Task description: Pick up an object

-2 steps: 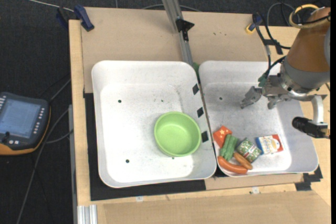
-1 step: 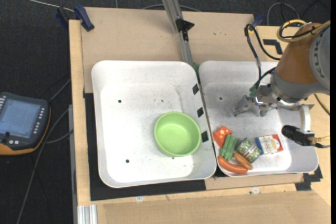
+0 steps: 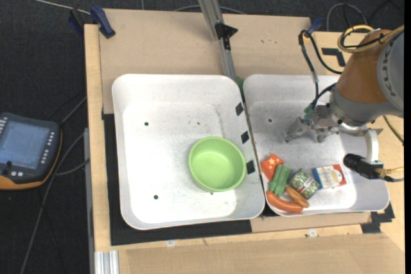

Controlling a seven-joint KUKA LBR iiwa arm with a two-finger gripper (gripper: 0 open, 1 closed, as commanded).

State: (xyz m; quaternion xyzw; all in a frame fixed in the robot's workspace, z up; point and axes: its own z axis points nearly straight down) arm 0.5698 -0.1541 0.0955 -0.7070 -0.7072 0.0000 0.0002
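My gripper (image 3: 306, 134) hangs over the middle of the right bin (image 3: 270, 96), below the orange-banded wrist. Its fingers stand open with nothing between them. Below it, along the bin's front edge, lies a cluster of small items: a red block (image 3: 271, 164), a green vegetable (image 3: 279, 180), an orange sausage-shaped piece (image 3: 286, 203), a small green can (image 3: 304, 183) and a white packet with red and blue print (image 3: 329, 176). The gripper is above and apart from all of them. A light green bowl (image 3: 217, 163) sits upright in the left bin (image 3: 160, 99), near its right wall.
A slanted metal pole (image 3: 207, 0) comes down to the gap between the bins at the back. Cables (image 3: 314, 67) trail by the arm at the right. A handheld control pendant (image 3: 26, 151) lies on the floor at the left.
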